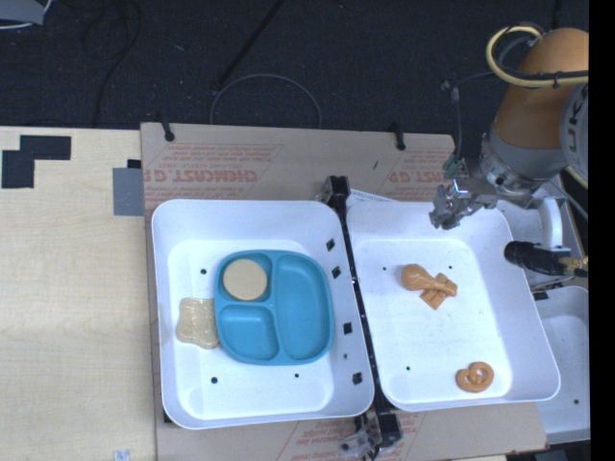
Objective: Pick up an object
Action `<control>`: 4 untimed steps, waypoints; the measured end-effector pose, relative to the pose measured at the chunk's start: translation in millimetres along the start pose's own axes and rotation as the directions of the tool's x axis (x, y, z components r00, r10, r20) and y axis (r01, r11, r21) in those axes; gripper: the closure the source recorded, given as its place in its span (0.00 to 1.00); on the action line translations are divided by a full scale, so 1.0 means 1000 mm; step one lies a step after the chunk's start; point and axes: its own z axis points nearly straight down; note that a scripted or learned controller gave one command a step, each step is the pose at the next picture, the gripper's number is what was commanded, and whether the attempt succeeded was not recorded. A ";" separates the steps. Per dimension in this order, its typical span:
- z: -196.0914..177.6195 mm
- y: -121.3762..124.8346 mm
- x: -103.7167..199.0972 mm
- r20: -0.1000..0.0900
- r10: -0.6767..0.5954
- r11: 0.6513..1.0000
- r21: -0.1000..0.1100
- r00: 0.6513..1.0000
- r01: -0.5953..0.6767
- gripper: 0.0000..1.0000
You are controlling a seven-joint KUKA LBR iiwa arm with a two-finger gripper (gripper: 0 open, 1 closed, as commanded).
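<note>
Pretzel [475, 376] near rim, pincer [450, 206] over far edge

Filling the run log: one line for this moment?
gripper: above right bin's far edge | holding: nothing seen | tan pretzel-shaped piece: in right bin

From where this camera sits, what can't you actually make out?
- Gripper, camera view: small and dark over the right bin's far edge; fingers unreadable.
- Arm: cut off by the right edge.
- Beige piece in the left bin: its right side tucks under the blue tray.
- Tan shapes and curl: too small to identify.
</note>
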 end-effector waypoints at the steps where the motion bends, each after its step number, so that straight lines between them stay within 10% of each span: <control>1: 0.006 -0.019 0.039 -0.002 -0.001 1.000 0.007 1.000 0.001 1.00; 4: 0.005 -0.081 0.179 -0.003 -0.003 1.000 0.009 1.000 0.003 1.00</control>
